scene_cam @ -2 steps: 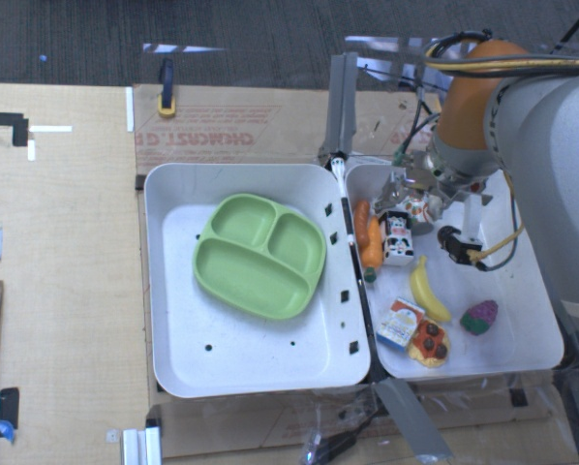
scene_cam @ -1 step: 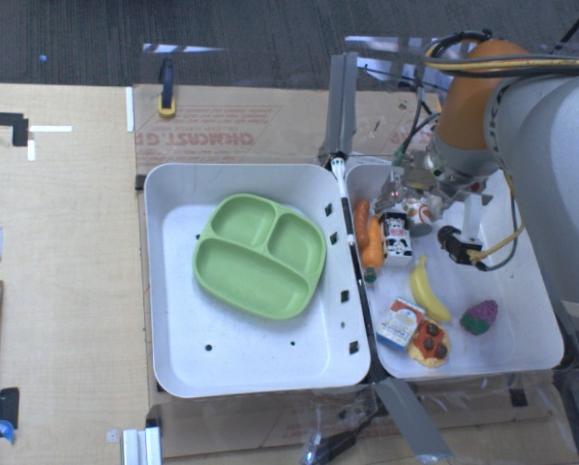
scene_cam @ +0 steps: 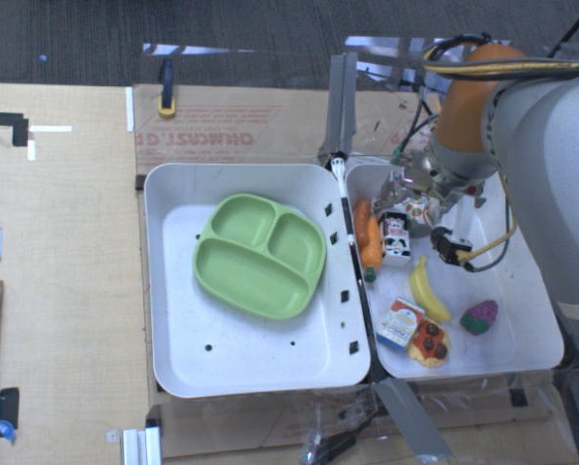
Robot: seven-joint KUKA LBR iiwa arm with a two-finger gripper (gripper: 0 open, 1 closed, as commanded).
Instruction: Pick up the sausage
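Note:
My gripper [scene_cam: 412, 194] hangs low over the far left part of the right bin [scene_cam: 522, 356], under the arm's orange band. Just below it shows a small reddish-tan piece [scene_cam: 416, 210], which may be the sausage; the gripper hides most of it. I cannot tell whether the gripper touches it or holds it.
In the right bin lie an orange carrot [scene_cam: 368, 232] along the left wall, a black-and-white carton [scene_cam: 396, 235], a banana [scene_cam: 427, 294], a small juice box [scene_cam: 398, 324], a pizza slice [scene_cam: 431, 343] and a purple fruit [scene_cam: 480, 316]. The left bin [scene_cam: 173, 356] holds a green divided plate [scene_cam: 260, 255].

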